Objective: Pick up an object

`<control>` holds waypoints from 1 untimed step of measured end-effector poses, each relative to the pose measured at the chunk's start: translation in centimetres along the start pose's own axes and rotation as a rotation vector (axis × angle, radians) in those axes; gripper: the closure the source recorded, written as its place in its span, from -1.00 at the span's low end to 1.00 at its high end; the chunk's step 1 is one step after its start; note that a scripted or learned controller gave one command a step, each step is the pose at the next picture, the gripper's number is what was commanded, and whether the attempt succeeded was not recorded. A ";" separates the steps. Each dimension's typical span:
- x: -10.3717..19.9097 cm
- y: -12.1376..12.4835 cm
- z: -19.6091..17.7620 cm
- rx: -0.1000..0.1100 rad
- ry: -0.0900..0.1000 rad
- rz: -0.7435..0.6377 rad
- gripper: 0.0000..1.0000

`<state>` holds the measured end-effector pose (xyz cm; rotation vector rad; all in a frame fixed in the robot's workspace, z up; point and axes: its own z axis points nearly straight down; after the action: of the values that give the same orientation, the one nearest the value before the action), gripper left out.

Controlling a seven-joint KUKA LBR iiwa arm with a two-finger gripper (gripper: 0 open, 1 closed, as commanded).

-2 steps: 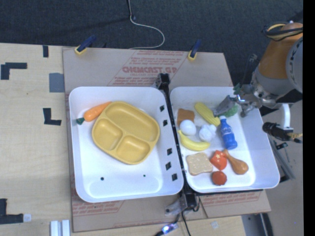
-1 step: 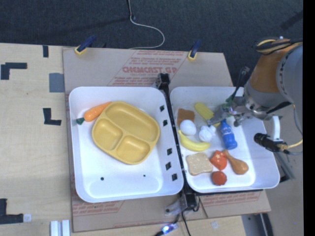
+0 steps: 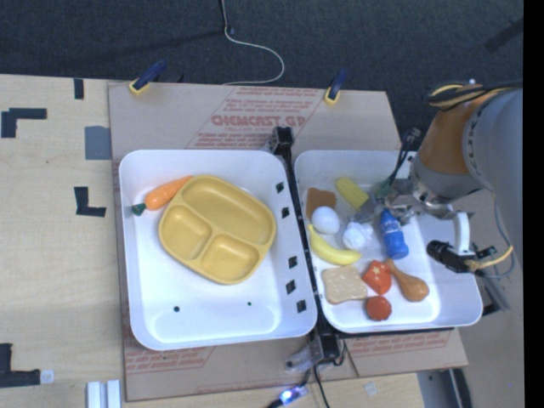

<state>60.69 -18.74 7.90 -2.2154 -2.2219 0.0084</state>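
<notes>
The right bin [image 3: 455, 313] holds several toy foods. Among them are a blue bottle [image 3: 393, 236], a banana [image 3: 331, 249], a white egg [image 3: 325, 220], a yellow piece [image 3: 350, 191] and a brown piece [image 3: 319, 201]. A slice of toast [image 3: 343, 285], a red pepper [image 3: 376, 276], a drumstick [image 3: 410, 285] and a small tomato [image 3: 378, 308] lie nearer the front. My gripper [image 3: 376, 213] reaches in from the right and sits low over the bin's middle, just above the blue bottle's cap and beside a white lump [image 3: 355, 236]. Nothing shows as held.
The left bin [image 3: 149, 313] bears a yellow divided plate [image 3: 218, 228] and a carrot [image 3: 163, 194] at its back left. A black divider [image 3: 293, 228] runs between the bins. The grey arm with its orange band [image 3: 450, 138] covers the right bin's far right side.
</notes>
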 end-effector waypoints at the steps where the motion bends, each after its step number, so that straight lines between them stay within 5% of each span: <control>1: 0.0 0.1 -0.9 0.001 0.001 -0.001 1.00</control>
<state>60.81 -18.73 8.81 -2.2131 -2.2226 0.0080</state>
